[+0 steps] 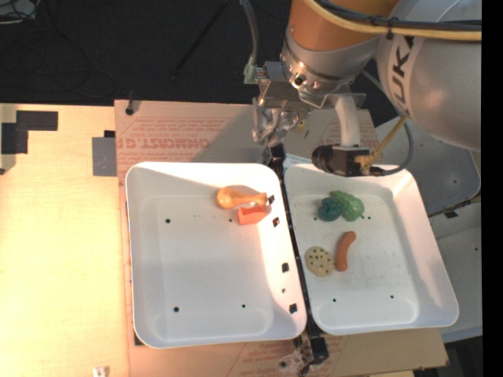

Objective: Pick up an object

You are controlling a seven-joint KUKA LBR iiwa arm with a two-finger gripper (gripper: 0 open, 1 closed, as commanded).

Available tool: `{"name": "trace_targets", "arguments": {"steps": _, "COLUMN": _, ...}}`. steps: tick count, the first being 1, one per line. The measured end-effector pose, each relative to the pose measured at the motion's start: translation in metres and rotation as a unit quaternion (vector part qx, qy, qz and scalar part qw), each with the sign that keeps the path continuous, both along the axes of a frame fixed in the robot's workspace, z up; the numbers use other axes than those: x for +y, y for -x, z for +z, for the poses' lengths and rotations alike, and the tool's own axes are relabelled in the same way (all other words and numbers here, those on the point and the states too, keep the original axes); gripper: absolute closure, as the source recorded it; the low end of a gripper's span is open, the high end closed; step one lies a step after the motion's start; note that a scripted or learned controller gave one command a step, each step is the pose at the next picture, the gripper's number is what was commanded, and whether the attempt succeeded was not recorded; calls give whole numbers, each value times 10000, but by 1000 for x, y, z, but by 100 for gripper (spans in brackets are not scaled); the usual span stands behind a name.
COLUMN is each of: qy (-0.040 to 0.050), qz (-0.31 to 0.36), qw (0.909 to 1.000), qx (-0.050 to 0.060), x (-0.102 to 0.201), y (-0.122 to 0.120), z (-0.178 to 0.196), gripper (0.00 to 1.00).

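The sausage [345,250], at the right bin's [424,289] centre, looks light, firm and smooth; best pinched mid-length. The gripper's [271,128] state is unclear.

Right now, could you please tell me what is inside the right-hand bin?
The right-hand bin holds a green-and-teal lump, a reddish sausage and a round tan perforated disc. Whatever lies beneath these items is covered.
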State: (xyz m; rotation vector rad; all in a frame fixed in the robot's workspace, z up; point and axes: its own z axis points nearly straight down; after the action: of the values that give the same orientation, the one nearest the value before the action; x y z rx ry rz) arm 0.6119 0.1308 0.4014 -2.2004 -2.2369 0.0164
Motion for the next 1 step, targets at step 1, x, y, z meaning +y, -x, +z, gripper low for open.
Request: {"name": "trace_targets", "arguments": {"steps": 1, "qy": 2, "qz": -90, "qw": 9999, "qx": 48, "x": -6, "y": -29, "z": -162, "gripper": 100}}
